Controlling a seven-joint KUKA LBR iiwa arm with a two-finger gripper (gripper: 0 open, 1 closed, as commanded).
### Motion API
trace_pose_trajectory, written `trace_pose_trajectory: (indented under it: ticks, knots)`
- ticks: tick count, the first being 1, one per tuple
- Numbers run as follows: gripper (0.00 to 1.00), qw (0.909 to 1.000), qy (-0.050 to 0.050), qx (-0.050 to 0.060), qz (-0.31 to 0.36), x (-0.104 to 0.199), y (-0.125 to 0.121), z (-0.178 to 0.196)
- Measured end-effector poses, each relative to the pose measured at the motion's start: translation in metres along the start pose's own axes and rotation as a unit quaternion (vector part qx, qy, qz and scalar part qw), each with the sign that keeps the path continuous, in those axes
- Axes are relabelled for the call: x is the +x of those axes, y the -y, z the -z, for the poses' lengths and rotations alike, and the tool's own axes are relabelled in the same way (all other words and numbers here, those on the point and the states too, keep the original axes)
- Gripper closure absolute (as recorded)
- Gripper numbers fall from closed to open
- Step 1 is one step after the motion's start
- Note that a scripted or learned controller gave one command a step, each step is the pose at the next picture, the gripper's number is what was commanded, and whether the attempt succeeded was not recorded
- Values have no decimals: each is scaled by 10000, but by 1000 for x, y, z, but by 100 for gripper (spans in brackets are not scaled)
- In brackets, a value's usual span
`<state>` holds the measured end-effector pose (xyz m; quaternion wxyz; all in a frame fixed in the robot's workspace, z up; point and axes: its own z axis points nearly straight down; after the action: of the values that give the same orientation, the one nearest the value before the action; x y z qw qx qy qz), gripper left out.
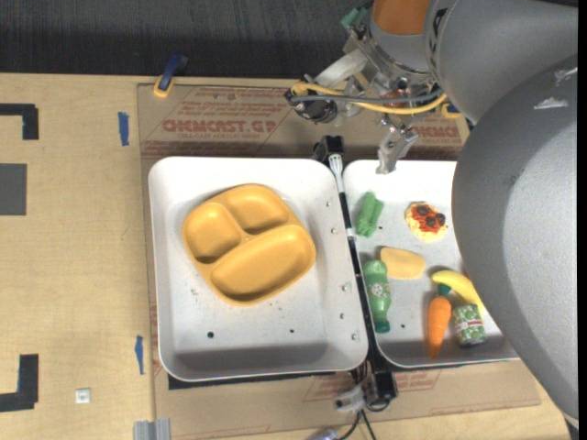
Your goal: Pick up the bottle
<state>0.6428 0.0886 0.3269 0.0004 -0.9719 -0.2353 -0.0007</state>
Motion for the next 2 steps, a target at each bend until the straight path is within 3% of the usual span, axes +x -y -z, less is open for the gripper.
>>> trace_pose_trajectory:
  ticks: [1,2]
  knots:
    - [0,9986,23,4,-527,-28,-12,-143]
    - [100,9986,10,4,-522,-27,-12,-132]
